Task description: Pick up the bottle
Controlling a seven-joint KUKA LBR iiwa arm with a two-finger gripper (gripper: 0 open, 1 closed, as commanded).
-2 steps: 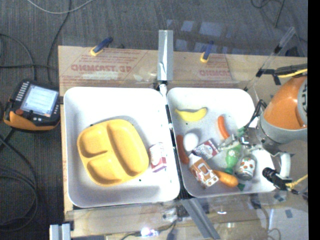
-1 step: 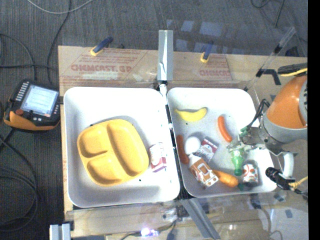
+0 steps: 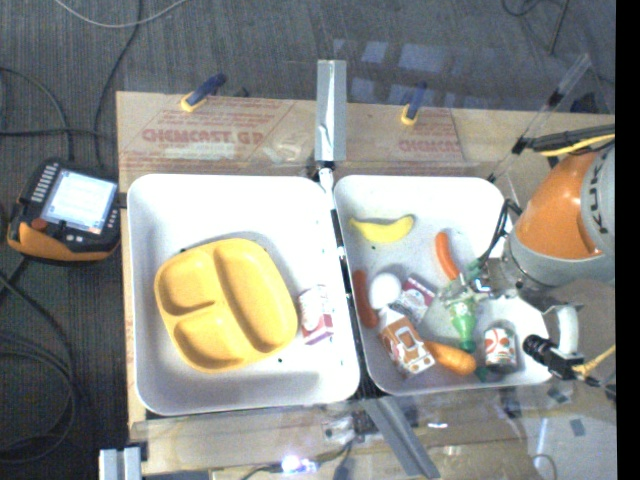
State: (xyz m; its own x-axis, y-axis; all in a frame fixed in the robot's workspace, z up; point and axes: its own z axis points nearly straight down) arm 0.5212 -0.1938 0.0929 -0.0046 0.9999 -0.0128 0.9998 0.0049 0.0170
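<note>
In the right bin (image 3: 490, 193), near the front, lie a carrot (image 3: 452, 358) and a small carton (image 3: 405, 346). Just behind them the green bottle (image 3: 462, 320) stands under the gripper (image 3: 470, 290); whether the gripper grasps it cannot be told. Farther back lies a banana (image 3: 382, 229)

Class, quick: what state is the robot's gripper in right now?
Gripper: over the green bottle in the right bin; open or shut cannot be told.
</note>
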